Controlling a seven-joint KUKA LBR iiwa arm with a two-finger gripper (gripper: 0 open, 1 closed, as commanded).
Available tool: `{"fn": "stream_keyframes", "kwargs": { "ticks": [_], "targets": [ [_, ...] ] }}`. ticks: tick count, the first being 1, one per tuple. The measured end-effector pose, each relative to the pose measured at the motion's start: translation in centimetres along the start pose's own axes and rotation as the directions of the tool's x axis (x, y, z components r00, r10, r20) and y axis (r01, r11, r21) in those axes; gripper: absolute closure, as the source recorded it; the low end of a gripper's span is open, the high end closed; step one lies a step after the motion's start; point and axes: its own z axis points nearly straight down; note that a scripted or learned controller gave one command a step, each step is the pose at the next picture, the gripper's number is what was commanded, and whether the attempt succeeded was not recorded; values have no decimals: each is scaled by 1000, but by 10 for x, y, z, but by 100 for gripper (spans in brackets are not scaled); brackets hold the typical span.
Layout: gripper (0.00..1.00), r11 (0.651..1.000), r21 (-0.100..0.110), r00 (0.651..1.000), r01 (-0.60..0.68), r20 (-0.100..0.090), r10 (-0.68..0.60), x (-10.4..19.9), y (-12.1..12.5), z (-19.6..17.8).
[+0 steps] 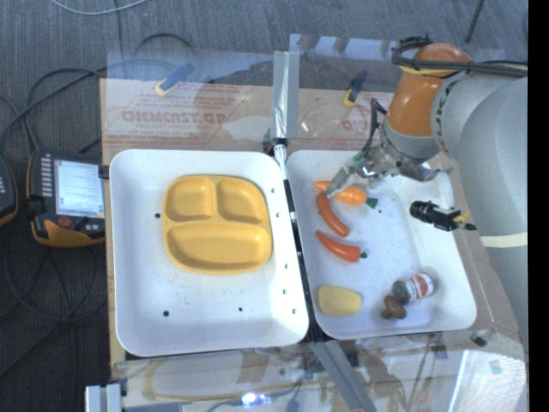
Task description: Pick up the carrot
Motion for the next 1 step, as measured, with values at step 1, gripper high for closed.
{"fn": "stream_keyframes", "kwargs": {
  "ticks": [1],
  "targets": [
    [100, 1000, 7, 1000, 6, -10, -6, 5, 0, -6]
  ]
}}
